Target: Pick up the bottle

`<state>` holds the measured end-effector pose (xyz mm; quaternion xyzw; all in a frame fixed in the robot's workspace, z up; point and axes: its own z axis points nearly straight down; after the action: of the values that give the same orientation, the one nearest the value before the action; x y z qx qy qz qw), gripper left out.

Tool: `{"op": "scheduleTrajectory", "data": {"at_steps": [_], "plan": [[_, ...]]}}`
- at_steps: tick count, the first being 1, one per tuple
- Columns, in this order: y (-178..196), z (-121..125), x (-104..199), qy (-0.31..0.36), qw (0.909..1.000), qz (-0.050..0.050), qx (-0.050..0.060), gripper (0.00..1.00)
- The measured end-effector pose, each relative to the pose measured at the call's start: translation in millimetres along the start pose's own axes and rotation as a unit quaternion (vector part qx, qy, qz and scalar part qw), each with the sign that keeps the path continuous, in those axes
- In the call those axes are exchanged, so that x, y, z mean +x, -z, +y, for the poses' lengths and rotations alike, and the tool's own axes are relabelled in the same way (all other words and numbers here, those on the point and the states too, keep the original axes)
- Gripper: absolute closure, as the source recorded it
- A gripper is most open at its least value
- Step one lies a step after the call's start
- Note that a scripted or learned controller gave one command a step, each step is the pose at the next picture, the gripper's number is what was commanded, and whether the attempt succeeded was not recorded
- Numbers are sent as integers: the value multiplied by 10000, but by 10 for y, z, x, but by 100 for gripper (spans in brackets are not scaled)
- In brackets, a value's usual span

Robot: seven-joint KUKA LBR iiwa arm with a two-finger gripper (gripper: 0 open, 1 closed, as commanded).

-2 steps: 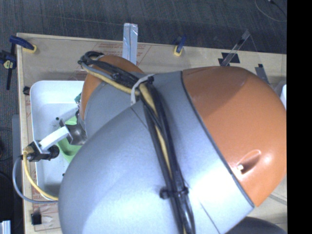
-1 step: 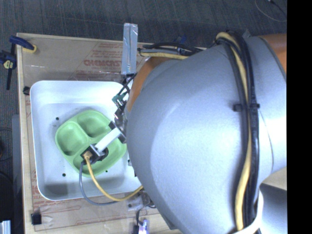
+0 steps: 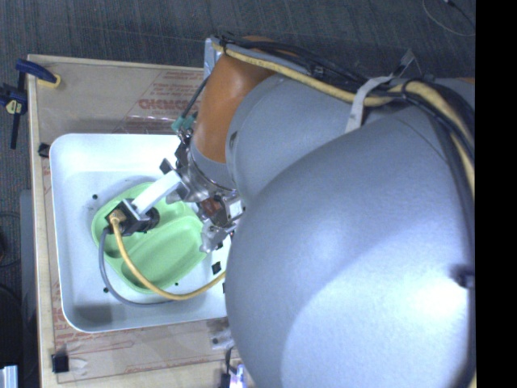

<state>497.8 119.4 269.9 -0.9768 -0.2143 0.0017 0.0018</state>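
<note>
A pale green, rounded object lies in the left white bin, toward its middle and front. I cannot tell whether it is the bottle. My gripper hangs low over the bin, at the green object's right edge, below the orange wrist band. The grey arm covers the gripper from above and hides the whole right side of the bench.
The bin sits on a wooden board with red printing. Blue clamps grip the board's far left corner. The bin's left and front walls stand close around the green object. Dark carpet lies beyond the bench.
</note>
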Motion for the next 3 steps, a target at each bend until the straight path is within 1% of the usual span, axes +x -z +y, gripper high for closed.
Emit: {"op": "scheduleTrajectory", "data": {"at_steps": [1, 2, 3], "plan": [[-1302, -278, 3, -543, 9985, -25, 1, 0], [-1211, -291, 8, -506, 9987, -42, 16, 100], [-792, 98, -287, -88, 10000, -12, 8, 100]]}}
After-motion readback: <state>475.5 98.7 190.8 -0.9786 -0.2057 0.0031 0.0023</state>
